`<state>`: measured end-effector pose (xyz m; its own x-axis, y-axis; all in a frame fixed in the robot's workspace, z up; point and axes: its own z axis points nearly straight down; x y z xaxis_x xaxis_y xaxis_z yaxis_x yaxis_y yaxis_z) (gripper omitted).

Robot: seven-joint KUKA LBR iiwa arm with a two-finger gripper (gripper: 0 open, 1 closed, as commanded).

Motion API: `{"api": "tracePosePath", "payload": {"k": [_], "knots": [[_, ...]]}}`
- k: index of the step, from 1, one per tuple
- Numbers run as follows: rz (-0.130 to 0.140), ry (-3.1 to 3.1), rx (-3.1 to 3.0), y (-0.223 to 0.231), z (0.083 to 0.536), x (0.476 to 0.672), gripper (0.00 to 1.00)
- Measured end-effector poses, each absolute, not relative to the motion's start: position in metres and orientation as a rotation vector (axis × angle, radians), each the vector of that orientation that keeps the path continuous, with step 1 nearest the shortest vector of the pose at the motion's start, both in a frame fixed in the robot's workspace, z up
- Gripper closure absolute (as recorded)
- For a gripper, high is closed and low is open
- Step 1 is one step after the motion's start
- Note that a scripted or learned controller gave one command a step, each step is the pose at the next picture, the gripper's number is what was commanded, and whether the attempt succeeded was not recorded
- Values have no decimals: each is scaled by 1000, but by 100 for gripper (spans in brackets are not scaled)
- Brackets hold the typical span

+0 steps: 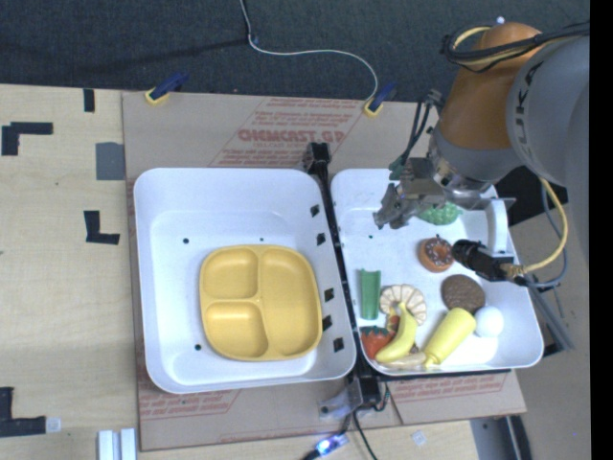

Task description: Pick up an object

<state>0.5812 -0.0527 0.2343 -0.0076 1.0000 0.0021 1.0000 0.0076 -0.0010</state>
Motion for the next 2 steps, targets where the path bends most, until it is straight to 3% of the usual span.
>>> {"api": "tracePosePath", "payload": {"k": [1, 2], "knots": [[5, -2221, -2219, -55, 216, 578, 100], [0, -2224, -2219, -50, 225, 595, 100]]}}
